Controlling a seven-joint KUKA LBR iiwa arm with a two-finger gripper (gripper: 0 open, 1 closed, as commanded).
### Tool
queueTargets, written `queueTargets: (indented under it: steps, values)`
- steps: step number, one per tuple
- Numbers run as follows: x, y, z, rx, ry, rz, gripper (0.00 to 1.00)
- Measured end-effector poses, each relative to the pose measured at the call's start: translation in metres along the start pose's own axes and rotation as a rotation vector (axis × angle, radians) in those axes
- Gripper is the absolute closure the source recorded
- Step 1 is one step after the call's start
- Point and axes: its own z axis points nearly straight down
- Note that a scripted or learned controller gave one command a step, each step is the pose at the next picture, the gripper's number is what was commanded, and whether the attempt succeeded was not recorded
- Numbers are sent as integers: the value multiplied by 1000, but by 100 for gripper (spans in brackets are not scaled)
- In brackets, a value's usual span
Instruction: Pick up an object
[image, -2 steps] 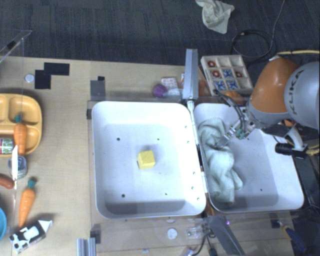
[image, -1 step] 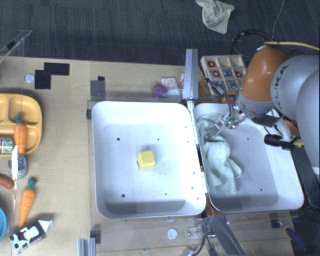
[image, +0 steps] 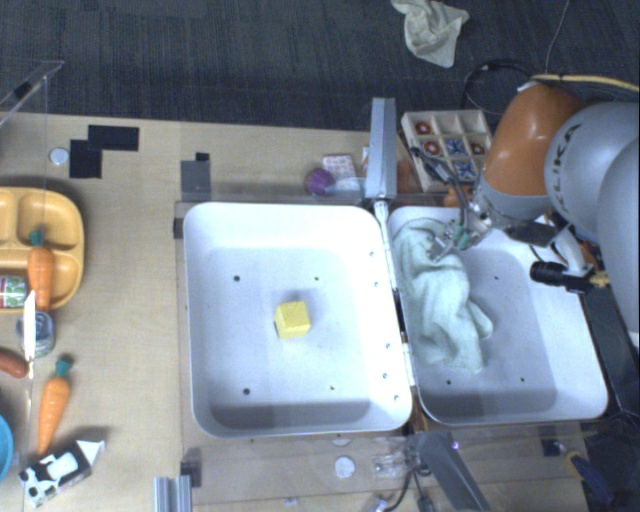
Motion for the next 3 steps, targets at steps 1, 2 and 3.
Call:
queueTargets:
  steps: [1,2,3]
  values:
    - [-46,-26,-136,3,1,-51,100]
    - [-73,-55,-182,8,3,381,100]
    - [-11,-4,-115,10,9,188,100]
